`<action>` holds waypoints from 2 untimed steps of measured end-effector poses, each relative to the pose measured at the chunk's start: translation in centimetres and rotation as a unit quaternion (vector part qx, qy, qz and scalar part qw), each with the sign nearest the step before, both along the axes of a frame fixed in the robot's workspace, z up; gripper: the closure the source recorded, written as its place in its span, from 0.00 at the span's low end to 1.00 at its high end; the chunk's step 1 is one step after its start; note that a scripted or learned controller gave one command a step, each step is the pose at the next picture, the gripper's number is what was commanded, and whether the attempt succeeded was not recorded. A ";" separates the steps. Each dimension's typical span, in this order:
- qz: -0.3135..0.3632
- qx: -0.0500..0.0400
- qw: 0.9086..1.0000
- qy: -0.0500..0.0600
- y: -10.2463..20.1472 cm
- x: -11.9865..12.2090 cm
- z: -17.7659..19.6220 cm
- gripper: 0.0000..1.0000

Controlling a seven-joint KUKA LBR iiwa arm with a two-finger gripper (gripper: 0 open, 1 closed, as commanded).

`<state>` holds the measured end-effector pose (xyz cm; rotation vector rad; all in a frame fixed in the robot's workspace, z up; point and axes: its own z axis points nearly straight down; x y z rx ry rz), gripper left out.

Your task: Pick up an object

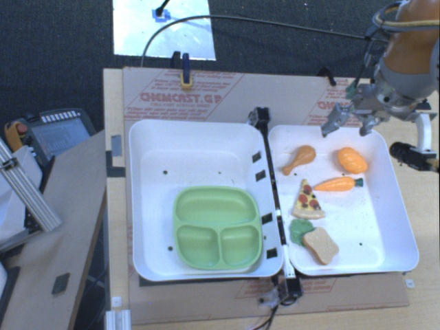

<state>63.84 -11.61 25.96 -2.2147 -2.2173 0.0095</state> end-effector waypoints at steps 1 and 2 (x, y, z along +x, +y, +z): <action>0.001 -0.001 1.000 -0.006 0.0 0.2 0.7 0.00; 0.000 -0.001 1.000 -0.003 0.0 -0.2 -5.5 0.00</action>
